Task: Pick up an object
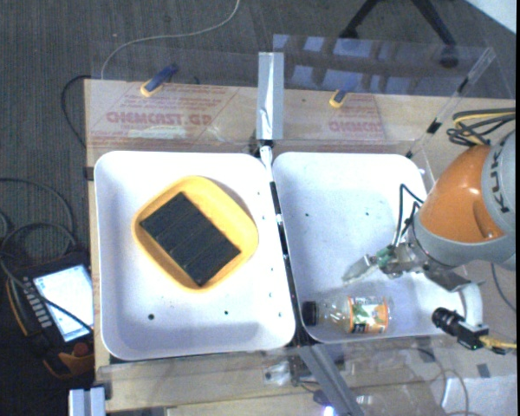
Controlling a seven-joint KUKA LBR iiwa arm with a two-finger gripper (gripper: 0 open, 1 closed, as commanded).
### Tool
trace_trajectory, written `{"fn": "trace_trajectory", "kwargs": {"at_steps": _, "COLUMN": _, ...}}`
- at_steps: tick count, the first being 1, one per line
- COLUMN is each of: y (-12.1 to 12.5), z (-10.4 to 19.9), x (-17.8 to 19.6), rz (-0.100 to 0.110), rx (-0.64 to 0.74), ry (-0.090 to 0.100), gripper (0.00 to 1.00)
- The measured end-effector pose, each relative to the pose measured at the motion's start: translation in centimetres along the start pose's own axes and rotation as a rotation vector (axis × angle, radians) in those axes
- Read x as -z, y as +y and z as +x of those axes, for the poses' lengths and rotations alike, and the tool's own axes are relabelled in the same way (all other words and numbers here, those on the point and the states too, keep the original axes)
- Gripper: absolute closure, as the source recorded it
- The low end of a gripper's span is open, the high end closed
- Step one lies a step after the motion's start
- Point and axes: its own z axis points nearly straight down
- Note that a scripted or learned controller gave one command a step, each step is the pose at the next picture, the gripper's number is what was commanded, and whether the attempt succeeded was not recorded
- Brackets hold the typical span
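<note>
Bottle [351,314] lies on its side at 6 o'clock in the right bin [329,189], cap toward 9. Looks light, clear plastic, slick, prone to roll; grasp across the labelled middle. Gripper [373,265] hovers just above it at 12; grip state unclear.

Clear plastic bottle [350,313], black cap, orange-green label, on its side, right bin's near edge.

Grey arm [503,232] with orange band, black lettering, black and yellow cables.
</note>
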Motion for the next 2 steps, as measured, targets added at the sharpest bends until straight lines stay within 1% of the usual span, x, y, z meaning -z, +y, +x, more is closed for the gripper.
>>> {"fn": "trace_trajectory", "kwargs": {"at_steps": 1, "y": -0.4, "z": 1.0, "x": 2.9, "rz": 0.017, "rx": -0.045, "ry": 0.004, "gripper": 0.00}}
{"fn": "trace_trajectory", "kwargs": {"at_steps": 2, "y": -0.1, "z": 1.7, "x": -1.1, "rz": 0.008, "rx": 0.037, "ry": 0.000, "gripper": 0.00}}
